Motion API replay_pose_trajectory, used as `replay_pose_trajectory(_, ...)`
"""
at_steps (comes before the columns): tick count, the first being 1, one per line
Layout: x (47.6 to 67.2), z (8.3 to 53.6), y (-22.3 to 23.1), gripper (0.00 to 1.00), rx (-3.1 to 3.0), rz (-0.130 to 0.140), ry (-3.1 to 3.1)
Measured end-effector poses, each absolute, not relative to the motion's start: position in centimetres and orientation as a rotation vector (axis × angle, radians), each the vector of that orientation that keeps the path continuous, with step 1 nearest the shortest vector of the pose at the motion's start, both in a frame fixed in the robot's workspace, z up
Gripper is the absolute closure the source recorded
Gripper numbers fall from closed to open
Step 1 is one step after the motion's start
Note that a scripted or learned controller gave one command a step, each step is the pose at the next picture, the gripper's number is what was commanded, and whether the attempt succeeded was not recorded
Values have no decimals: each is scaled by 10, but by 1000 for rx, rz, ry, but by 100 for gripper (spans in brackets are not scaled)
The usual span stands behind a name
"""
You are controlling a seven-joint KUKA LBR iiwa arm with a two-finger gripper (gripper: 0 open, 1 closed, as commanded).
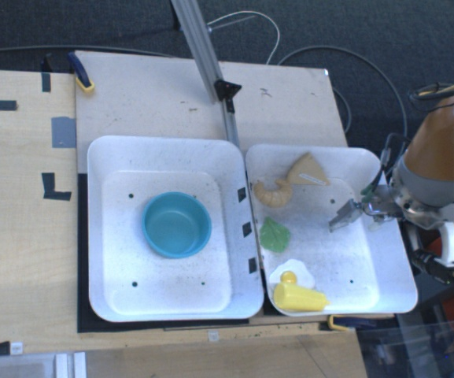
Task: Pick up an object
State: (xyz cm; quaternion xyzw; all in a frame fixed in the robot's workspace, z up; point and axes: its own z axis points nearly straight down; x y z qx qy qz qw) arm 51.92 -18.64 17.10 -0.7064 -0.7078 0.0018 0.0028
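**White bins, open floor on the right**

We see our end effector (343, 217) over the right bin (384, 290), near its right rim; we cannot tell its opening. Croissant (274, 193), green piece (274, 235), yellow toy (299, 297) hug the left wall.

The arm (431, 160) is a rounded grey body with a broad orange band above the wrist — a smooth, bulbous shell. Dark cabling runs beside it, and its slim metallic pincer (340, 220) is grey — with small green touches near its base.
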Motion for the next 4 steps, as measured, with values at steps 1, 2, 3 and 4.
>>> replay_pose_trajectory(1, 524, 122, -179, 0, -2216, 6, -2220)
replay_pose_trajectory(2, 525, 135, -179, 100, -2215, 2, -2223)
replay_pose_trajectory(3, 529, 197, -180, 100, -2223, -3, -2227)
replay_pose_trajectory(4, 529, 217, -179, 100, -2220, -1, -2225)
